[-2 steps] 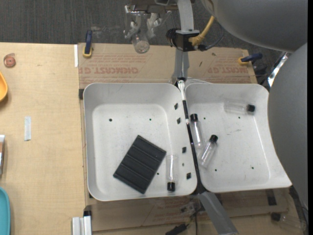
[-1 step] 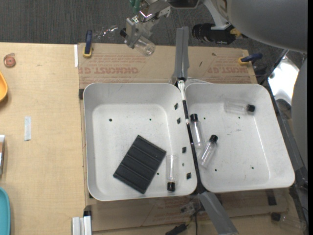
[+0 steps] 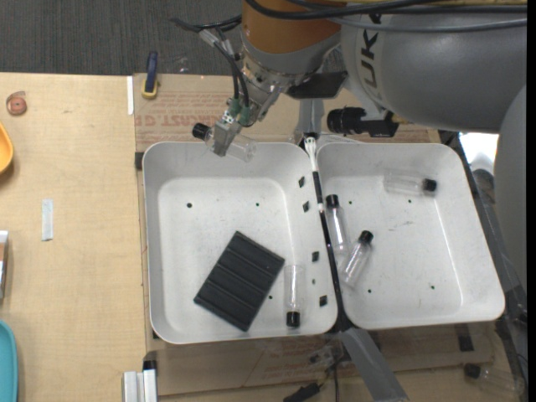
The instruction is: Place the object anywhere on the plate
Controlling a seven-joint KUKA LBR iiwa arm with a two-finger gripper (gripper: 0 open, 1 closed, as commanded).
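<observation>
Risk sits at the far rim of the left bin (image 3: 155,224): the gripper (image 3: 226,132) hangs there, seemingly closed on a clear vial (image 3: 224,141) with a black cap, its long axis running from cap at upper left to base at lower right. Such a thin pinch could let it slip before reaching the dark ribbed plate (image 3: 240,280) lying well below.
</observation>
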